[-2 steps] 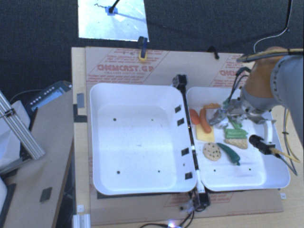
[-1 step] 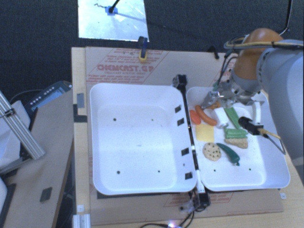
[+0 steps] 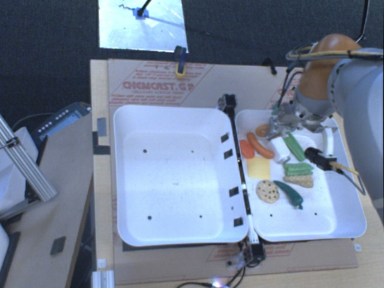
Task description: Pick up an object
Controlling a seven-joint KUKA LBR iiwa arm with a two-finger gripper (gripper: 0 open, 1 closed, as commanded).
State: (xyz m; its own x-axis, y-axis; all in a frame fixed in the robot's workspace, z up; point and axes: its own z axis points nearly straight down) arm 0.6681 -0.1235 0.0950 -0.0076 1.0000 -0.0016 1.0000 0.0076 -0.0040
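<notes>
Claw (image 3: 282, 128) low over back of right bin (image 3: 348, 221), grip state not discernible. Nearest target: orange sausage (image 3: 260, 145), just forward-left of claw, long axis diagonal toward bin divider. Smooth, rounded, glossy; lying flat beside yellow cheese slice (image 3: 259, 168) and green bean (image 3: 294, 147).

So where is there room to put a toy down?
The left bin has bare floor from wall to wall. In the right bin, the near corner below the cookie and green pepper is bare. Its far half is crowded with food under the gripper.
</notes>
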